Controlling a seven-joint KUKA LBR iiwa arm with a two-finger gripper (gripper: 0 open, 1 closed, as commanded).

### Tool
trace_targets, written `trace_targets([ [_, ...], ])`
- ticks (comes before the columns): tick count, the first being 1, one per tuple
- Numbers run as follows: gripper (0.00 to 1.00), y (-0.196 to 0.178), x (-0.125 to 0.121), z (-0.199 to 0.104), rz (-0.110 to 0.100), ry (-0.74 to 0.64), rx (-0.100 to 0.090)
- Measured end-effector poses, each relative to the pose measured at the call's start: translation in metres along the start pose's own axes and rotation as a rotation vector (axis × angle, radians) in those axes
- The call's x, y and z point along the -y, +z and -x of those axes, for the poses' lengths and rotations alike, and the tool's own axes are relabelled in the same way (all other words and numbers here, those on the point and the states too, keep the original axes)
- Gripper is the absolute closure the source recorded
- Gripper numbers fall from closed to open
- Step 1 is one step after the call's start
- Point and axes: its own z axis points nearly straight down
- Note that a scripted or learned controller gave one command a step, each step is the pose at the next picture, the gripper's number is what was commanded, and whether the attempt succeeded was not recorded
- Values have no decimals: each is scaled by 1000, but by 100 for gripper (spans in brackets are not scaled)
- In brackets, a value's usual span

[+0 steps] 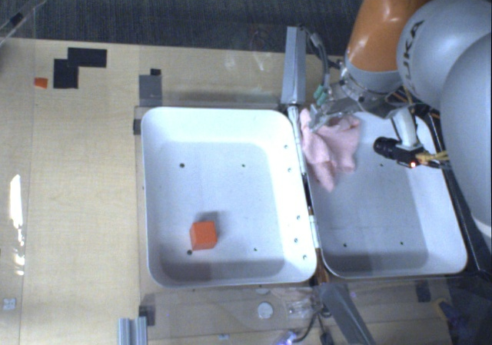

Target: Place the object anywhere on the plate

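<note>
Resting near the front of the left bin (161, 182), a small orange block (204, 235) sits on the bin floor, well apart from the other items. Beyond it and to the right, the right bin (400, 259) adjoins the left one along a shared rim.

A pink cloth (332, 150) hangs at the far left corner of the right bin, by the divider. Its long axis runs roughly top to bottom in the view, bunched at the top and tapering to a point toward the near side. The gripper (336, 107) is directly above the cloth's top, fingers clenched on the bunched fabric. The cloth is thus in the claw's grasp, drooping from it.

Farther back, the arm (430, 36) enters from the right.
</note>
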Motion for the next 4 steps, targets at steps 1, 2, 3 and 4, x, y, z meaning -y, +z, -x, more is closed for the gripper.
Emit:
trace_targets([
  [1, 100, -40, -3, -1, 2, -9, 0],
  [2, 100, -38, 15, -37, 3, -411, 0],
  [3, 100, -44, 32, -80, 5, -812, 0],
  [4, 100, -55, 61, -119, 8, -1211, 2],
])
